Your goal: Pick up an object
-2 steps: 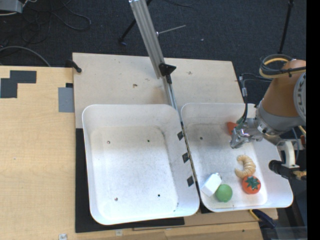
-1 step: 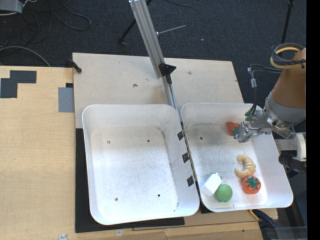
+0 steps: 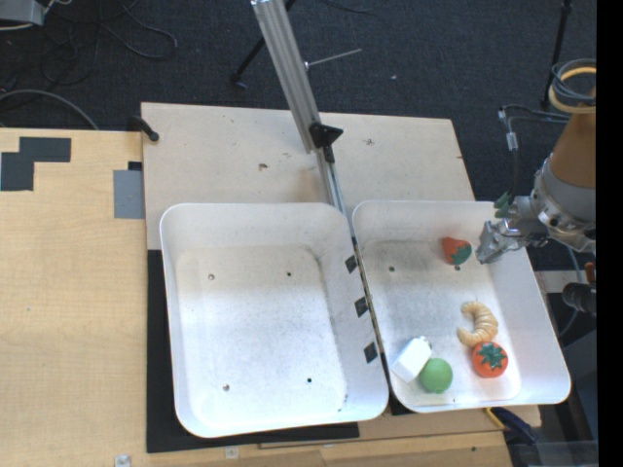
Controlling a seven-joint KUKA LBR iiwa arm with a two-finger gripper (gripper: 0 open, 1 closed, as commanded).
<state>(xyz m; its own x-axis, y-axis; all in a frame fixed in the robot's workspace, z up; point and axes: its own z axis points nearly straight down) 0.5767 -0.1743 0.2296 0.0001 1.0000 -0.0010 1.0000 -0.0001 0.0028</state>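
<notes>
Over the right bin (image 3: 545,309), the hand (image 3: 492,243) hangs just beside a small red toy (image 3: 456,251); nothing is lifted yet, and its grip I cannot tell.

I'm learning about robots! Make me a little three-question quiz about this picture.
1. True or false: the green ball touches the white block.
2. Which toy lies nearest the robot's hand?
A. the tomato
B. the strawberry
C. the croissant
3. Fill in: all the toys sit in the ___ bin as the camera sees it.

Key: 1. True. 2. B. 3. right.
</notes>
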